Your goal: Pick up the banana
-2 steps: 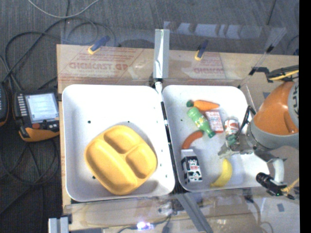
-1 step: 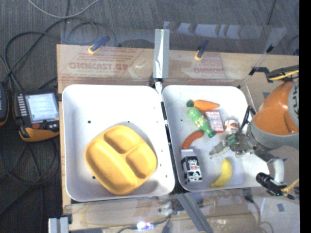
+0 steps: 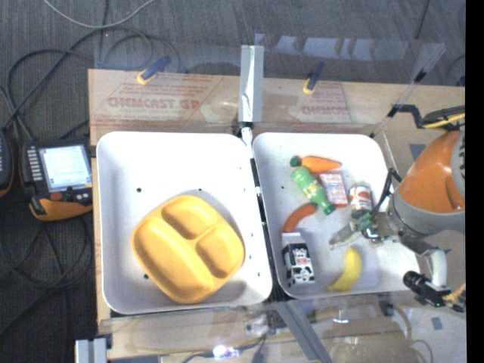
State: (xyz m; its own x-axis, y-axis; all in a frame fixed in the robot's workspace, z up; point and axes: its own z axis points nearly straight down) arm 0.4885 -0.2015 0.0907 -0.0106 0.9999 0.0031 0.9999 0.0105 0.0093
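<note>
Curved yellow banana lies near the right white bin's front wall, long axis running from front-left up toward back-right, just below the metal tool, whose fingers look spread open, gripping nothing.

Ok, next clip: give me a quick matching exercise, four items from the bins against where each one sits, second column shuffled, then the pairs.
Items:
1. banana
2. yellow divided tray
3. carrot
4. small carton

Places:
A. far end of the right bin
B. near edge of the right bin, just below the gripper
C. left bin
D. near-left corner of the right bin

Pairs: 1-B, 2-C, 3-A, 4-D
</note>
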